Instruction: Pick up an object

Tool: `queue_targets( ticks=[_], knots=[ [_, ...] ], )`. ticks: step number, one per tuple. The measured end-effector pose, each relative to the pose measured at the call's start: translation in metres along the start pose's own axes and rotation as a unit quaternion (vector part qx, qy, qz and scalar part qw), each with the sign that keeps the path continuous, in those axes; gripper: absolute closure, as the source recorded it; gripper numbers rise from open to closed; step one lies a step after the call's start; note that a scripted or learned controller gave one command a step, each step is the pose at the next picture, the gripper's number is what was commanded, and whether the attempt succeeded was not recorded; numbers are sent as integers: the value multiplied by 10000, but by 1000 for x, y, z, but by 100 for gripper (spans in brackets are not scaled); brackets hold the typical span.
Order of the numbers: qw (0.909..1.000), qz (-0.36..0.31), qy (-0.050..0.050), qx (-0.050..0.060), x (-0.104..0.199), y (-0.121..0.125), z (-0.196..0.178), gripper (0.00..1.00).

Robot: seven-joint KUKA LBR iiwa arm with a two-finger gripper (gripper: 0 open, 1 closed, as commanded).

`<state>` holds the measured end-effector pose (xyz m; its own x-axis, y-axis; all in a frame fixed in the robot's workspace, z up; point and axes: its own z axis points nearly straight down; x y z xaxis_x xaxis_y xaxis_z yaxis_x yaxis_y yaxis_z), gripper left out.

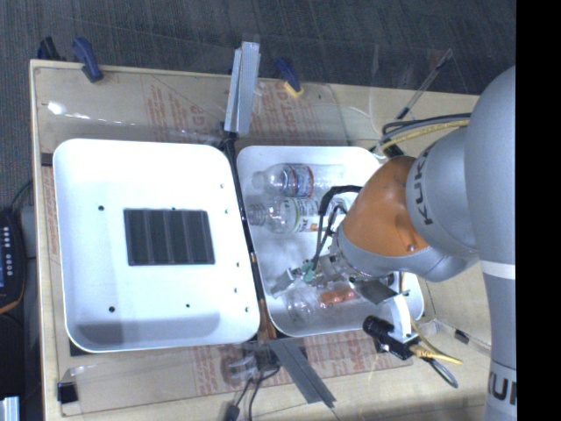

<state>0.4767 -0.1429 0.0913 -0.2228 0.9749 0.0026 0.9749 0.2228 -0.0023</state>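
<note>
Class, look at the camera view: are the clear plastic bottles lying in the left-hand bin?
No. The clear plastic bottles lie in the right-hand bin, under the arm, while the left-hand bin shows a dark ribbed panel.

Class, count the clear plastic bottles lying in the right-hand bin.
2: one bottle near the bin's far edge, another bottle just below it. The arm may hide more.

Single fixed overhead camera, slanted down on both bins
</note>
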Motion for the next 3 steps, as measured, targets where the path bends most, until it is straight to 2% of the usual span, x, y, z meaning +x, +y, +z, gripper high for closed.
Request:
queue_targets(
  ticks=[1,2,3],
  knots=[
    [9997,235,-1,0,-32,65,-10,0],
    [9989,-467,-10,-1,-37,97,-1,0],
    [9957,-926,1,3,-84,66,-1,0]
  ],
)
